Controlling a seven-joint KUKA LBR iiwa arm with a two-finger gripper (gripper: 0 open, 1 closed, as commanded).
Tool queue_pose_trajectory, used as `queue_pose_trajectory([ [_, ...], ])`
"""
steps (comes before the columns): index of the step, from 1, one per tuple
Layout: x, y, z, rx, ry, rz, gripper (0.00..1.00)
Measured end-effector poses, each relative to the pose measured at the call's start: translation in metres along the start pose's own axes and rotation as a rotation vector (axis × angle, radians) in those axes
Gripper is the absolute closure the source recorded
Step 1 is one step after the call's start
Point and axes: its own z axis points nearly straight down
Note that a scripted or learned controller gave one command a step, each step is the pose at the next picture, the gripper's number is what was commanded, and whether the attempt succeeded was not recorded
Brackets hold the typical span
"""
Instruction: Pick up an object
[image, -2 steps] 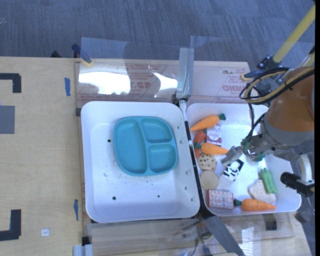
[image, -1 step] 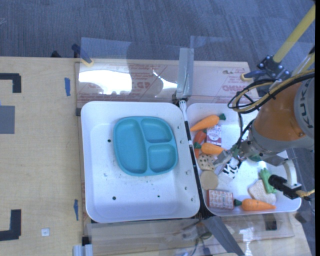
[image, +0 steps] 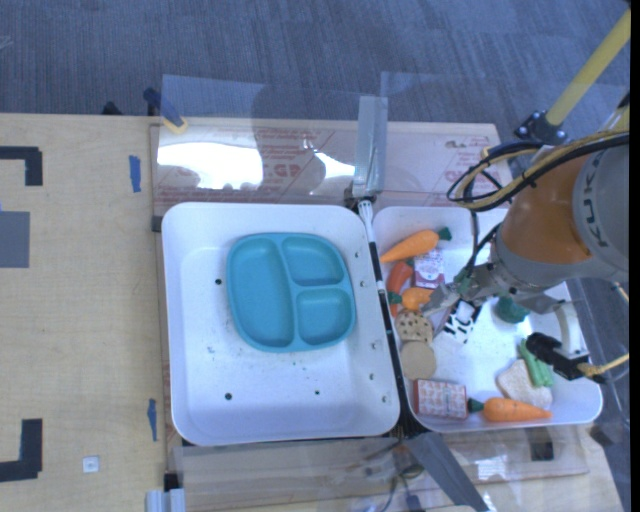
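The right bin (image: 580, 400) holds several toy foods. At its far left lies a carrot (image: 410, 246), and a second carrot (image: 515, 408) rests at the near edge. Between them are a red piece (image: 400, 275), a white and red packet (image: 430, 268), a brown cracker (image: 411, 327), a tan round piece (image: 418, 360), a pink box (image: 440, 398) and a slice of bread (image: 518, 384). My gripper (image: 452, 300) hangs low over the middle left of this bin, just above a black and white piece (image: 461, 323) and next to the packet. Nothing is visibly held in it.
The left bin (image: 190, 380) carries a teal divided plate (image: 292, 292) in its middle. A metal divider (image: 370, 150) stands behind the seam between the bins. The arm with its orange band (image: 545, 228) covers the right bin's far right part.
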Motion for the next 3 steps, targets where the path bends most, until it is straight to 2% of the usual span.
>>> queue_pose_trajectory([
  [2,-0.014,0.047,0.002,0.003,0.001,-0.082,0.0],
  [3,-0.018,0.052,-0.014,-0.017,-0.012,-0.082,1.0],
])
